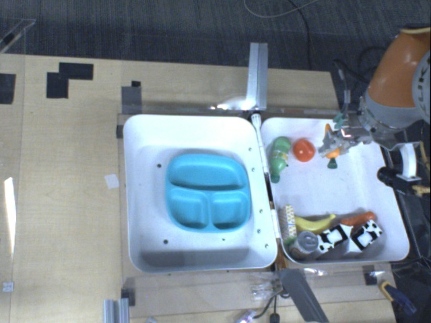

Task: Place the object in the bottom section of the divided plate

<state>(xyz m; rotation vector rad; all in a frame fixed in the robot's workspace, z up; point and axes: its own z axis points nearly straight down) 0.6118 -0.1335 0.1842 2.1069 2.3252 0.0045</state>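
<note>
1. The left white bin (145,180) holds the blue divided plate (206,191), its sections bare.
2. The right white bin (377,180) carries a banana (315,222), green toy (278,155) and orange-red ball (304,150).
3. The gripper (335,142) hovers at that bin's top right, just beside the ball; whether it grips anything, I cannot tell.

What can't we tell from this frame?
- Gripper: small and blurred in the camera view; whether it holds anything cannot be made out.
- Items at the right bin near edge: banana, black-and-white toys and a round grey piece overlap; identities unclear.
- Arm: cut off by the right edge.
- Blue divided plate: fully visible.
</note>
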